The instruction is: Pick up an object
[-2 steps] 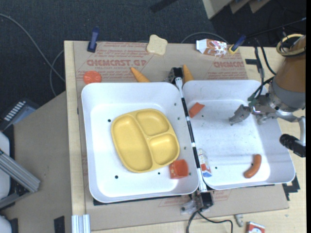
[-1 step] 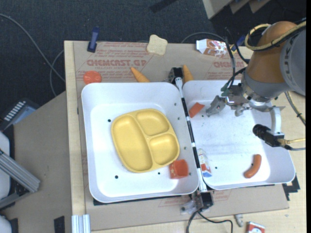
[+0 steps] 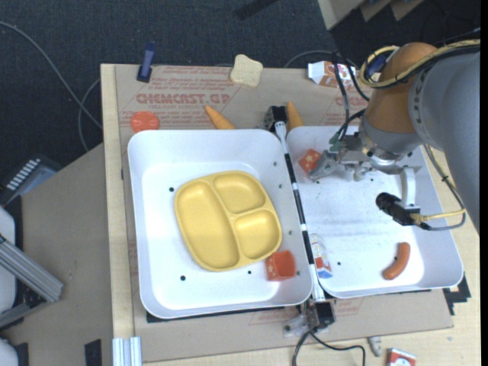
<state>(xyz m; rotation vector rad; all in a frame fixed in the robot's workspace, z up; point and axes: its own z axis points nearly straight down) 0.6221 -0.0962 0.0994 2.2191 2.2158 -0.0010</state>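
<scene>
The gripper (image 3: 341,165) was down low in the far end of the right bin (image 3: 358,280), and the nearest candidate, a small orange-red piece (image 3: 309,161), sat just beside it on the side away from the arm (image 3: 396,97), close to the wall between the 2 bins. This looked like the approach step, with nothing seen in its grasp. Whether the gripper stood apart or together could not be told, since the wrist covered it from above. The next move would likely call for a short shift toward that piece and a squeeze with care, because the bin wall left little room on its far side. A sausage (image 3: 396,261) lay well apart from the gripper, toward the near corner of the same bin, and a small packet (image 3: 319,255) rested by the dividing rim. Whether the gripper touched the orange-red piece was hard to make out, and the piece itself was too small to identify.
</scene>
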